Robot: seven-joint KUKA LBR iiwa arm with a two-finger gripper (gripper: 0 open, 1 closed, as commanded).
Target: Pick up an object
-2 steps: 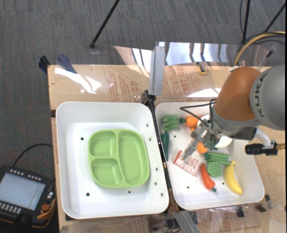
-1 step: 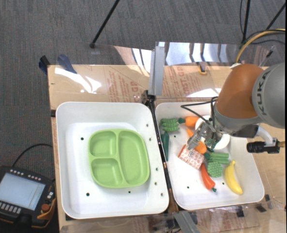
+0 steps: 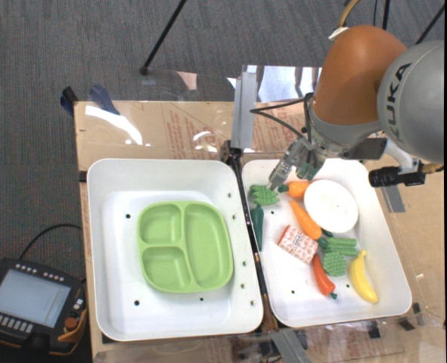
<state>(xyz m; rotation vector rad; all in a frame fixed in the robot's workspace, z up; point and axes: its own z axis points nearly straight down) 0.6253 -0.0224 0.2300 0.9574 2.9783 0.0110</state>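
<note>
Several toy foods crowd the right bin (image 3: 386,274). Gripper (image 3: 280,174) hangs at its 11 o'clock corner, just above a green leafy toy (image 3: 264,196); fingers look nearly closed, nothing between them. Toy is probably light, stiff plastic, bumpy; best pinched across its narrow middle. Carrot (image 3: 305,218) partly hidden under white disc (image 3: 330,205).

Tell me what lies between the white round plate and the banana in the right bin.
In the camera view, green toy vegetables lie between the white plate and the banana, in the right bin.
</note>
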